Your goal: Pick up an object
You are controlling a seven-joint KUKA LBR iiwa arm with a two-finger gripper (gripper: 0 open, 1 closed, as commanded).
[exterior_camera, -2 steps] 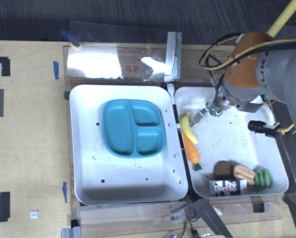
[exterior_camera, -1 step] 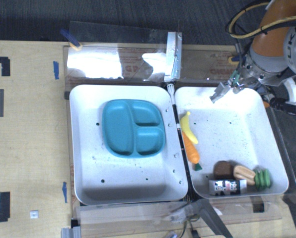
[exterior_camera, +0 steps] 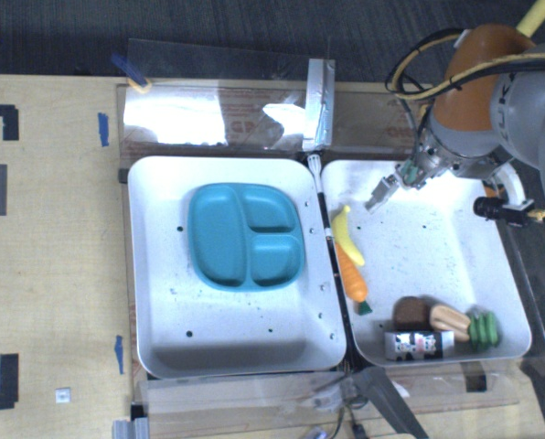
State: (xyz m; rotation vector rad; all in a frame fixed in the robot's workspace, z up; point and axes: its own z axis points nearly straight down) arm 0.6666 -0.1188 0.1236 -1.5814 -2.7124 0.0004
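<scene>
two white bins (exterior_camera: 154, 337) sit side by side on a bench. gripper (exterior_camera: 382, 193) hovers above the right bin's upper left; its jaw state cannot be told. toy banana (exterior_camera: 346, 236) lies just below-left, untouched.

Pale wooden bench (exterior_camera: 53, 273) with blue tape marks (exterior_camera: 103, 128) — dark carpet floor (exterior_camera: 208, 7) beyond, glare on clear sheeting (exterior_camera: 208, 117).

Lighting bright, from overhead. Strong glare on the clear sheet (exterior_camera: 213, 117) behind the left bin (exterior_camera: 154, 245); detail there washes out to white. Right bin (exterior_camera: 492, 273) floor overexposed near its upper half, beside the tool (exterior_camera: 382, 193). Soft shadow along the left bin's near wall, greying the bottom edge. The blue divided tray (exterior_camera: 247, 236) reads evenly, faint shadow at its rim. Dark floor (exterior_camera: 254, 7) at top underexposed, texture barely visible. Overall focus moderately soft; fine print on the small bottle (exterior_camera: 421, 343) illegible. Arm (exterior_camera: 492, 99) slightly blurred.
</scene>
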